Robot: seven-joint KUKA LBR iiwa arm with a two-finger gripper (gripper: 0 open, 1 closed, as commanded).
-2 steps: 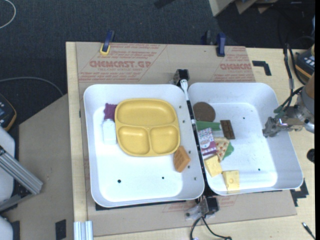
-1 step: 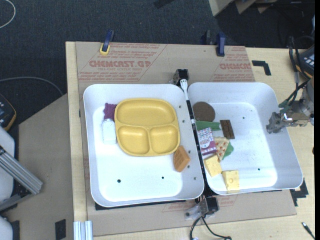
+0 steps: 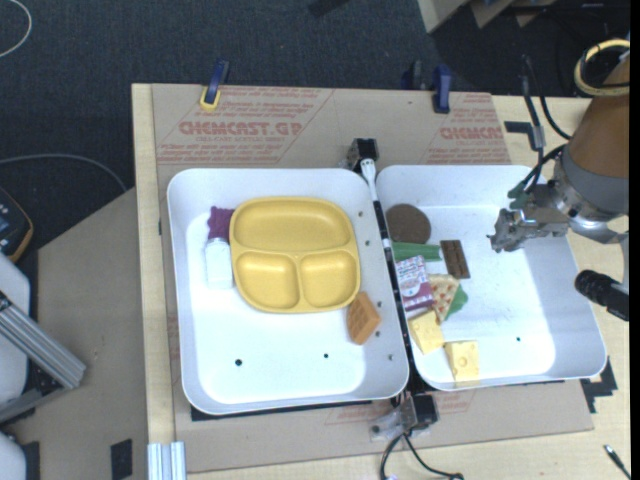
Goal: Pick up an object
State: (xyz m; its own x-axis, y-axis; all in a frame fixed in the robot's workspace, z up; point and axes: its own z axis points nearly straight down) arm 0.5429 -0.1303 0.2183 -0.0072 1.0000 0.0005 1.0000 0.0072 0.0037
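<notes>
Nothing is picked yet: the gripper (image 3: 509, 230) hovers over the right bin (image 3: 560, 360), jaw state impossible to tell, while the food pieces (image 3: 432, 298) lie near its left wall.

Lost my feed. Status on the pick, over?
Gripper over right bin, upper right, nothing seen held. Food items bunched along bin's left side, apart from it. Nothing between.
</notes>
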